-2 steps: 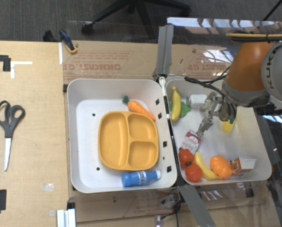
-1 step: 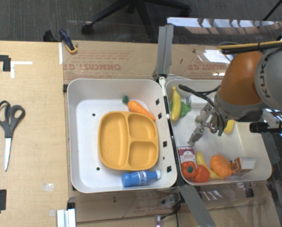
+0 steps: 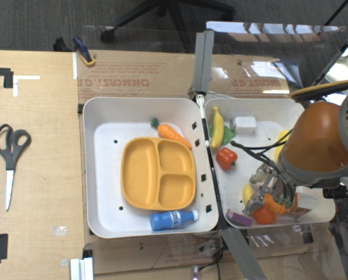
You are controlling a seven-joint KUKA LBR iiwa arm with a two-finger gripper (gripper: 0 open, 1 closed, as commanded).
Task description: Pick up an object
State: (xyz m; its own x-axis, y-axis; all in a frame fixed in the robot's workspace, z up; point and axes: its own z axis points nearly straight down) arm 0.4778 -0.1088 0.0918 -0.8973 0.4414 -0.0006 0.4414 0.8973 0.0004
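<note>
While the gripper (image 3: 261, 200) is reaching down into the right bin (image 3: 261, 111), it is hanging over a cluster of small toys near the bin's front wall: an orange piece (image 3: 272, 203) and a red one (image 3: 264, 216). Whether its fingers are apart or together I cannot tell. A clean pick probably calls for singling out one toy, descending straight, and closing squarely before lifting.

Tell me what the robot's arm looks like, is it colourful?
A bit! The arm has a big, round, shiny orange band on it, with grey parts beside it. Thin black cables run along it towards the tip. At the tip is the pincer, made of small silvery-grey metal pieces. Part of a dark letter marking shows on the grey casing near the picture's edge.
</note>
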